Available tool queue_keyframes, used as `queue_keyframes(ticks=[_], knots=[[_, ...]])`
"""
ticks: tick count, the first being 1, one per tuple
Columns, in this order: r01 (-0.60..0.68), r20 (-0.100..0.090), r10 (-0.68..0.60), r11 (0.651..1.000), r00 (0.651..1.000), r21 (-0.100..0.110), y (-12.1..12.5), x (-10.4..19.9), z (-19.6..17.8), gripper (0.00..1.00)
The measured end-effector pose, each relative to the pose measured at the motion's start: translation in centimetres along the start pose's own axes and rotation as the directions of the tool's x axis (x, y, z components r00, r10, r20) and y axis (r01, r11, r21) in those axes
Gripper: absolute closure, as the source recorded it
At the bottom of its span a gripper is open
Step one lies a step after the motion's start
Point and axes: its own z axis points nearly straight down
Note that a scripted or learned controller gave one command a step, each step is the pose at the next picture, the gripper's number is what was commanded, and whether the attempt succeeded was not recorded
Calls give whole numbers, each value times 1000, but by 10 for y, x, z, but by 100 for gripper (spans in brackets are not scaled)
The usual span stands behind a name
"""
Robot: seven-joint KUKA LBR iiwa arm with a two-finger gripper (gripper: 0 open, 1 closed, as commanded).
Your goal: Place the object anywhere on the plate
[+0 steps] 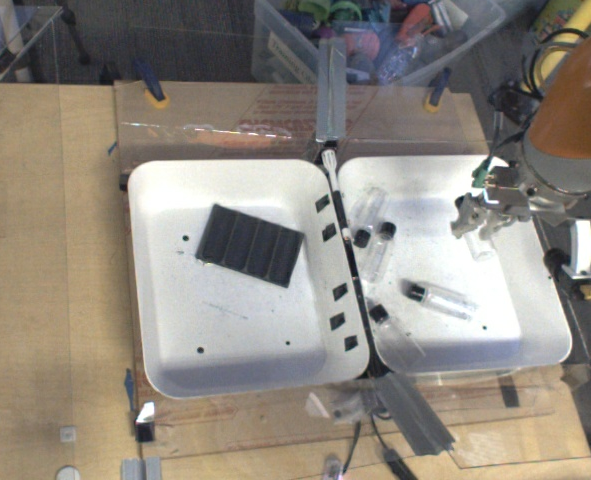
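A black ribbed rectangular plate [250, 245] lies flat in the left bin [155, 368], toward its back middle. Several clear vials with black caps lie in the right bin [535, 343]. One vial [441, 299] rests on its side near the bin's middle. Another vial [375, 238] lies close to the divider, and a third [369, 204] lies just behind it. My gripper [480, 220] hangs over the back right part of the right bin, up and to the right of the middle vial and apart from it. I see nothing held in it.
A small black cap [378, 313] lies near the divider [340, 258], which carries black clips. A clear box of colourful toys [375, 13] stands behind the bins. Cables and the arm's body [570, 118] crowd the right side.
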Motion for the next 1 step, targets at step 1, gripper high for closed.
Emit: queue_keyframes(ticks=[1], knots=[[-97, 1, 97, 995, 995, 0, -42, -16, -49, 100]])
